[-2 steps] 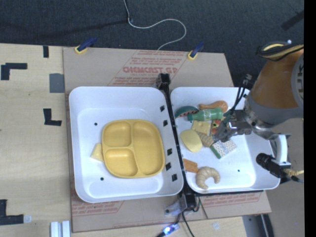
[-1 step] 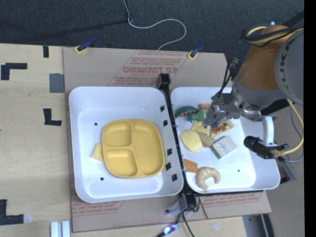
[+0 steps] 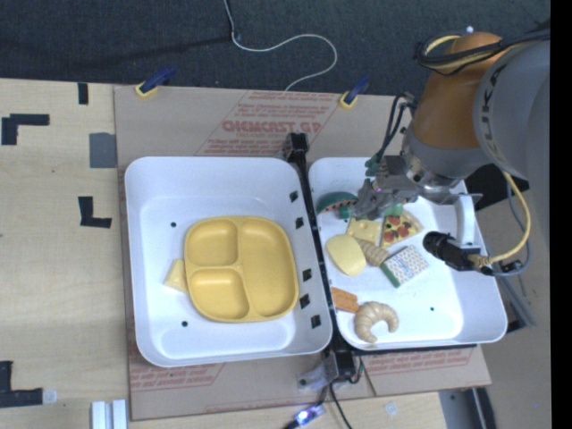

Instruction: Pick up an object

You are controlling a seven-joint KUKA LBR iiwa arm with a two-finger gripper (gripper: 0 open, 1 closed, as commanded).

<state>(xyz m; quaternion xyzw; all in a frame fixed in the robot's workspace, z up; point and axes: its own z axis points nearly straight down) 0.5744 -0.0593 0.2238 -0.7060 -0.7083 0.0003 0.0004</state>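
My gripper (image 3: 380, 206) hangs low in the right bin (image 3: 465, 315), over a cluster of toy food near the bin's back. Under and beside it lie a watermelon slice (image 3: 337, 204), a pale cheese wedge (image 3: 364, 230) and a pizza slice (image 3: 399, 229). A yellow lemon-like piece (image 3: 346, 255), a green-edged checkered packet (image 3: 405, 264), an orange stick (image 3: 344, 299) and a croissant (image 3: 376, 319) lie nearer the front. Whether anything sits between the fingers is hidden.
The left bin (image 3: 152, 195) holds a yellow divided plate (image 3: 241, 268) with a pale yellow wedge (image 3: 174, 276) at its left side. The grey and orange arm (image 3: 465, 96) comes in from the upper right. A cable runs across the dark floor behind.
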